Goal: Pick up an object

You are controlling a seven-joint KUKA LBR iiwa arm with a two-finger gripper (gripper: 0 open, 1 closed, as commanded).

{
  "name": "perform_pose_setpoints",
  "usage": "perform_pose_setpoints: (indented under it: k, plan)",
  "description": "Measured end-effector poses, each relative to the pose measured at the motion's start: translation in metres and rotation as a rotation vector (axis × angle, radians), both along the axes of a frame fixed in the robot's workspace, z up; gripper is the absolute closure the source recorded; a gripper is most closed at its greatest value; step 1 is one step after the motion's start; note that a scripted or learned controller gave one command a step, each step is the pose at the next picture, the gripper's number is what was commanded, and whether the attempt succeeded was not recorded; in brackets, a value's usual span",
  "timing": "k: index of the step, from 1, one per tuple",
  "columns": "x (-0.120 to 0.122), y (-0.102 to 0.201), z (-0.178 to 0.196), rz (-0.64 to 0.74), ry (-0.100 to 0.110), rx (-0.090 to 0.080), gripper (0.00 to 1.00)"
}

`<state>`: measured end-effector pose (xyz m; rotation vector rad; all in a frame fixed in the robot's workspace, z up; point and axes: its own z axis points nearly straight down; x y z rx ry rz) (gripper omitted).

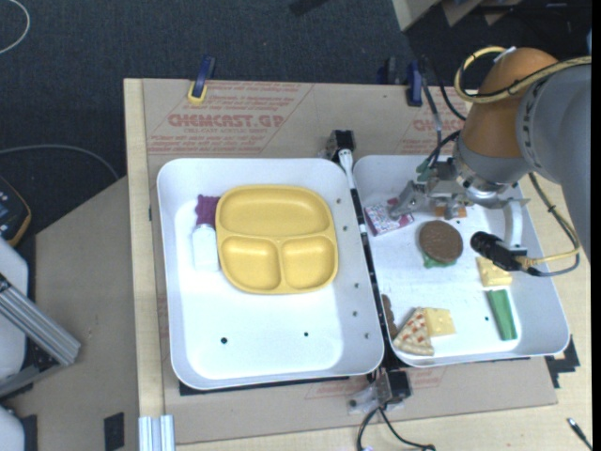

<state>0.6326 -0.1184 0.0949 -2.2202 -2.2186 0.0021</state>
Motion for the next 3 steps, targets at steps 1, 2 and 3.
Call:
perform_pose_setpoints:
  k: [1, 2, 3]
  plan:
    - [0.003, 0.000, -0.004, 0.001, -0.005, 0.001, 0.00]
    - [0.006, 0.001, 0.009, 0.001, -0.016, 0.003, 1.00]
    - [0.002, -0.001, 0.072, 0.001, -0.011, -0.003, 1.00]
